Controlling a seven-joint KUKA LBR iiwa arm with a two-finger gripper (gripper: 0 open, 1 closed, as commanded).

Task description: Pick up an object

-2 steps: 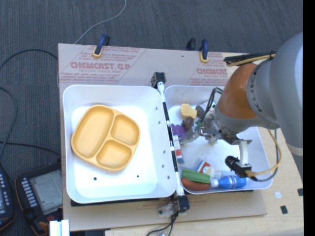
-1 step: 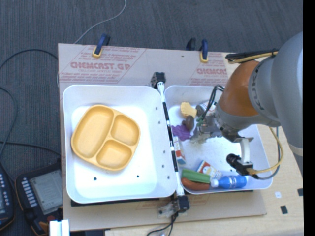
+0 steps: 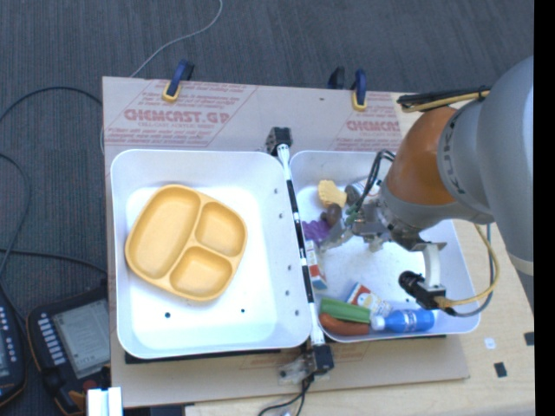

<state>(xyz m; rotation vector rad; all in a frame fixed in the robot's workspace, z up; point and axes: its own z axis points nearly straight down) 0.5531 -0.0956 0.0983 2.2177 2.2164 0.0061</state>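
Arm: grey KUKA arm (image 3: 486,163) with orange band, reaching in from the right and hanging low over the right bin (image 3: 468,271).
Gripper: gripper (image 3: 351,224) sits near the bin's upper left quarter, close above a purple object (image 3: 317,230) and just below a yellow object (image 3: 330,192).
Fingers: hidden among wrist hardware and cabling; whether they are apart or together cannot be told.
Held object: nothing is visibly between the fingers.
Right bin contents: yellow object near the top wall; purple object against the left wall; a red-and-white packet (image 3: 316,276) further down that wall; a small carton (image 3: 365,299) with a green item (image 3: 343,309) and a reddish-brown item (image 3: 345,325) along the bottom edge; a blue bottle (image 3: 405,321) lying on its side at the bottom wall.
Left bin: left bin (image 3: 156,336) holds a yellow three-compartment tray (image 3: 186,242), lying flat, slightly rotated.
Bench: board with two blue clamps (image 3: 179,74) at its far edge.
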